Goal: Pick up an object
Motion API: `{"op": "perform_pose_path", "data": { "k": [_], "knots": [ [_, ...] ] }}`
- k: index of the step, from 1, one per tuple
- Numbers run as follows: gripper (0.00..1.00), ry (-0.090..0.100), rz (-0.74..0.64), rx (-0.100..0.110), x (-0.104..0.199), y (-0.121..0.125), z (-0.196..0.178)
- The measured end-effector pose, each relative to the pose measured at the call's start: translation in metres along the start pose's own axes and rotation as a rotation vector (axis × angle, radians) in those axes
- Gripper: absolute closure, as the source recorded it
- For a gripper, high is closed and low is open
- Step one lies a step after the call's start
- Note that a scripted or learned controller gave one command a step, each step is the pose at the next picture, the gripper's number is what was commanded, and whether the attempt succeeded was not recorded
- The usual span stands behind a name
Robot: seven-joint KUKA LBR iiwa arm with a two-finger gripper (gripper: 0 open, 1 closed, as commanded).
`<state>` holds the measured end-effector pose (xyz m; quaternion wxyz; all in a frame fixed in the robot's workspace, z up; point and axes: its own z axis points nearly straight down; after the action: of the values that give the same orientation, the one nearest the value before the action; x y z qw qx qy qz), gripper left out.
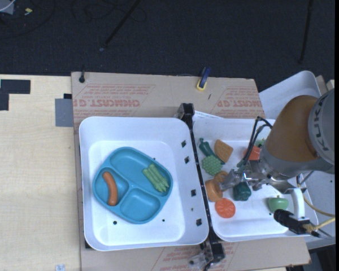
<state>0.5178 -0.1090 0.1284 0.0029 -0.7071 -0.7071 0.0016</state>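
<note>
My gripper (pixel 238 180) hangs low over the middle of the right bin (pixel 254 230), its arm coming in from the right. A dark teal toy (pixel 241 193) lies just below it, touching or nearly so; I cannot see whether it is held. Left of the gripper lie an orange-brown piece (pixel 213 189) and a knobbly green piece (pixel 212 164). A red-orange round toy (pixel 225 208) sits toward the front. An orange wedge (pixel 223 149) and a dark green piece (pixel 205 147) lie at the back. The arm partly hides a small red thing (pixel 253 151).
A pale green round toy (pixel 277 202) lies at the right bin's front right. The left bin (pixel 96 134) holds a blue divided tray (pixel 137 208) with an orange sausage (pixel 110 187) and green beans (pixel 156 176). A black divider (pixel 195 174) separates the bins.
</note>
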Motion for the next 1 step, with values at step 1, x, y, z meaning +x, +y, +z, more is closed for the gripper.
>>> {"op": "perform_pose_path", "data": {
  "k": [1],
  "knots": [
    [0.00, -0.005, 0.002, -0.011, -0.0008, 0.0021, 0.0405]
  ]
}}
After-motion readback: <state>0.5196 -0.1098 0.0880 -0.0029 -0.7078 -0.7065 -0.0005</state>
